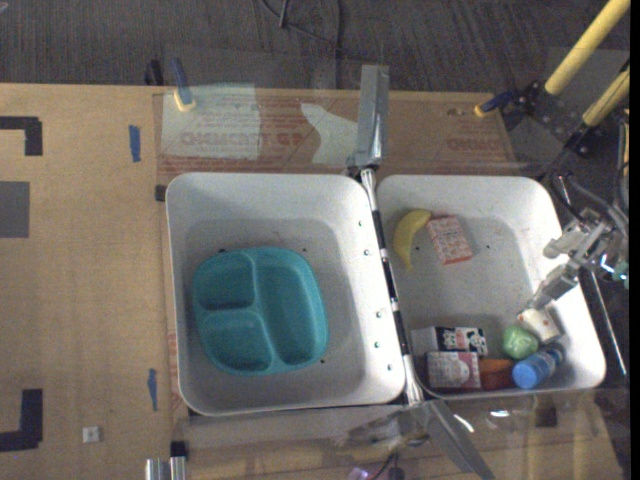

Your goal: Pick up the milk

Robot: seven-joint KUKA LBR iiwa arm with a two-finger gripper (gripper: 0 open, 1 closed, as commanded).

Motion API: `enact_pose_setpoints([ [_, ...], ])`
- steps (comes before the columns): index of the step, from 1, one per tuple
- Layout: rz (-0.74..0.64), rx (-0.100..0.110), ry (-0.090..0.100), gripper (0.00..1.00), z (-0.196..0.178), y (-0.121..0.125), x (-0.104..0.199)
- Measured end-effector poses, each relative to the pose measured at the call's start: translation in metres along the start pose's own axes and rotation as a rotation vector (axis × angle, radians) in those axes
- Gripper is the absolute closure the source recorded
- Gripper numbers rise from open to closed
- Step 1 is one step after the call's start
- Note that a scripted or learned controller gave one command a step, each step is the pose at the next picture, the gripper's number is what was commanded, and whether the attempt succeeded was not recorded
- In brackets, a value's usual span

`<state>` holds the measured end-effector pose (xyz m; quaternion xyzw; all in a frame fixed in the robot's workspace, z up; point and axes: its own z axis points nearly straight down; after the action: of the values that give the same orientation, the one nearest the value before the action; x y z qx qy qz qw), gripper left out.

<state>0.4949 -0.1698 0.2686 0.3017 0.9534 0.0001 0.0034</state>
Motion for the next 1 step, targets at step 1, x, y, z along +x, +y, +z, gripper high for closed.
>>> enact_pose_setpoints([
  [1, 0.013, 0.001, 0.001, 0.0, 0.1226, -0.0533, -0.0186],
])
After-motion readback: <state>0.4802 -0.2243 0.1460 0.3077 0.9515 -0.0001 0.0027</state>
